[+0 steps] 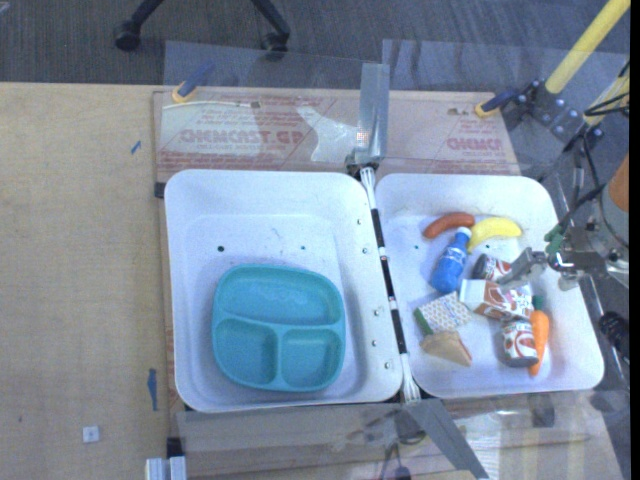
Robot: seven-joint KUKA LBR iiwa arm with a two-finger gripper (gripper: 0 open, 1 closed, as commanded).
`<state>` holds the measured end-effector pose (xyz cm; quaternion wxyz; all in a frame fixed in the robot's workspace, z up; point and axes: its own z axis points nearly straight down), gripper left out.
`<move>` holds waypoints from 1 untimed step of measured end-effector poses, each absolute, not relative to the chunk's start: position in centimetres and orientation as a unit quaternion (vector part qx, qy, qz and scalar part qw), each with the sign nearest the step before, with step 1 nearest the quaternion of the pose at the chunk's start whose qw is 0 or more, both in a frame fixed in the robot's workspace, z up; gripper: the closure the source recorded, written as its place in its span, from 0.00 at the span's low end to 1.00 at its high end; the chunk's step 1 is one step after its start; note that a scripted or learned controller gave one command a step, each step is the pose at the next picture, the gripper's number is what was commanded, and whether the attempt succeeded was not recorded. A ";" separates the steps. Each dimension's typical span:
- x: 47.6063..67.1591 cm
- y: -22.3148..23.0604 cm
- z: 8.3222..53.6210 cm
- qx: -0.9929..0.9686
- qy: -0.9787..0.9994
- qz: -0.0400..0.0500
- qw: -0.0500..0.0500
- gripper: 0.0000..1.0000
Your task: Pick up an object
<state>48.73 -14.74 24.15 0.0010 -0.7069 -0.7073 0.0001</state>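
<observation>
Gripper (524,265) hangs low over the right bin (570,368), fingers spread, nothing between them; carton (492,298) just beneath; banana (495,230) near; teal tray (278,326) in the left bin (190,268)

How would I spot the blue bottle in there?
Look in the right-hand white bin, among the toy food. Near its upper middle, just below the yellow banana and the red sausage, stands the blue bottle; it is the only blue thing there.

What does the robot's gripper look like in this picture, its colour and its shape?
The gripper is grey metal, with thin jaws reaching in from the right over the right bin. Behind it sits a blocky grey body with dark cables, and an orange patch of the arm shows at the edge.
</observation>
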 end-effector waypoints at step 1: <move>48.0 -11.0 10.7 -0.708 -0.707 -0.002 -0.001 0.00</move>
